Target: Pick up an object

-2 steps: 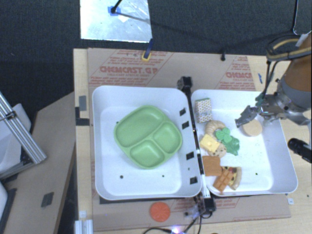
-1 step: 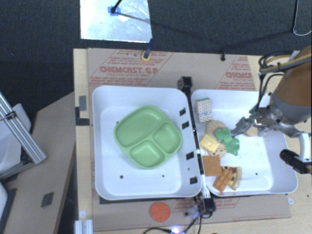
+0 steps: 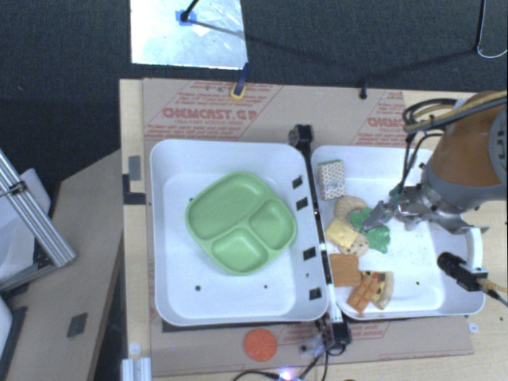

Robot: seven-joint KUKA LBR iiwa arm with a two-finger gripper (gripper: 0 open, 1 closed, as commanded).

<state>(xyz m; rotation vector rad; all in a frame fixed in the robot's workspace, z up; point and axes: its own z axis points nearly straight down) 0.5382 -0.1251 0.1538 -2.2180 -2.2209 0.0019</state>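
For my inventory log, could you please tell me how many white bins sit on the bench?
2: the left bin holds a green plate; the right bin holds small items.

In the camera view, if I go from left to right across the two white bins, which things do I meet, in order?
Left white bin → green divided plate → black divider between the bins → yellow piece → green toy → gripper → grey and orange arm.
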